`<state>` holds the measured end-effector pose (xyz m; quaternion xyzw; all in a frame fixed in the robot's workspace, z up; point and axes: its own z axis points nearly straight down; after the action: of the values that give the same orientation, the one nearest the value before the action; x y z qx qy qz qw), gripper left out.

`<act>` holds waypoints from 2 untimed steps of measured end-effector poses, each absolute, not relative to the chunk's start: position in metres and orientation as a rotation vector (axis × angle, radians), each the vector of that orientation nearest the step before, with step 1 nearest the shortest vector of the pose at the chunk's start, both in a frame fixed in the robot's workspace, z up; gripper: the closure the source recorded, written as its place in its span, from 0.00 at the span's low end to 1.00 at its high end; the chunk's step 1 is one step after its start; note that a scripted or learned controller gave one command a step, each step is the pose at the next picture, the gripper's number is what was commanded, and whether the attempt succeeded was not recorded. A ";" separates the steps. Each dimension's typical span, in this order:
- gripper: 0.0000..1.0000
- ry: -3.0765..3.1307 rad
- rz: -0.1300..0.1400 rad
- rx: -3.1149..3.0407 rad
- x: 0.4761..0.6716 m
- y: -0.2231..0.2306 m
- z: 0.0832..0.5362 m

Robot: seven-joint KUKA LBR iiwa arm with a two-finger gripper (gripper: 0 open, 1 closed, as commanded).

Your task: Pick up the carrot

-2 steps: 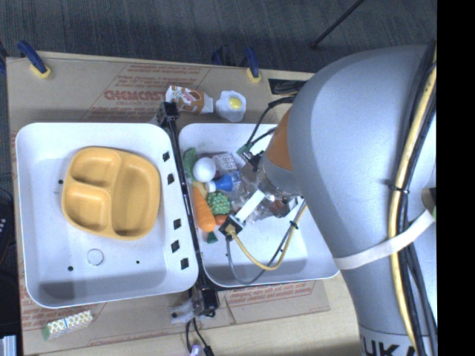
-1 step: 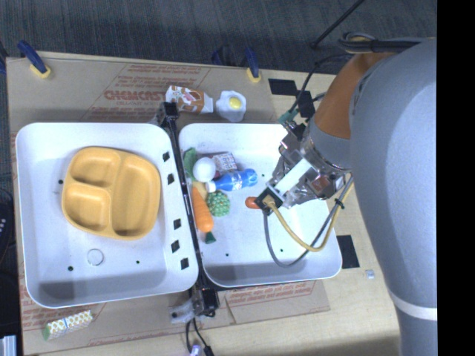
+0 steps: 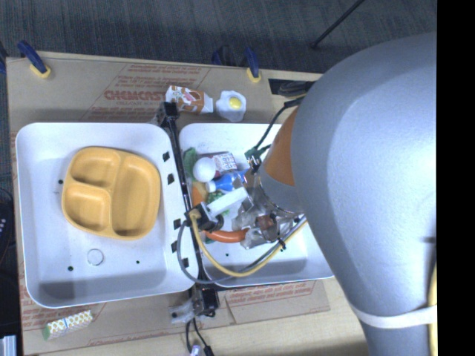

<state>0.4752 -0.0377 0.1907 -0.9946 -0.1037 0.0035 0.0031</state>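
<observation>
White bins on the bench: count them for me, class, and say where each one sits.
2. The left bin holds a yellow divided plate; the right bin, beside it, holds the clutter under the arm.

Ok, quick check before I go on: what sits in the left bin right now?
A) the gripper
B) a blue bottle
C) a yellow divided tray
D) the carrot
C: the yellow divided tray lies in the left bin, while the carrot and the gripper are over in the right bin among the other items.
</observation>
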 end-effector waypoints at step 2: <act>1.00 -0.714 0.007 -3.055 0.498 0.082 0.251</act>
<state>0.4984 0.0817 0.2512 -0.9737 -0.2276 0.0022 0.0019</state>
